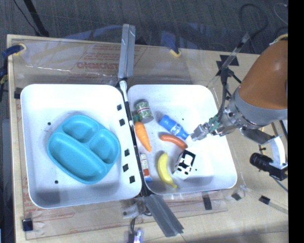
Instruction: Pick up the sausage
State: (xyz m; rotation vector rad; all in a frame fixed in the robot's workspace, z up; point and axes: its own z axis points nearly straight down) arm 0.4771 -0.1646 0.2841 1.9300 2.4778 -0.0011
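Stage: we judge the pick not yet done | small orange-red sausage (173,140) lies in the right white bin (213,173) | end effector (198,133) just beside it, grip state: cannot tell | left: grasp, lift

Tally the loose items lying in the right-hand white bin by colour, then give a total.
Orange: 2, long orange plastic carrot and orange-red toy sausage
Yellow: 1, curved yellow plastic banana
Blue: 1, small blue bottle
Green: 1, green-labelled tin can
Black-and-white: 1, patterned cube
Total: 6
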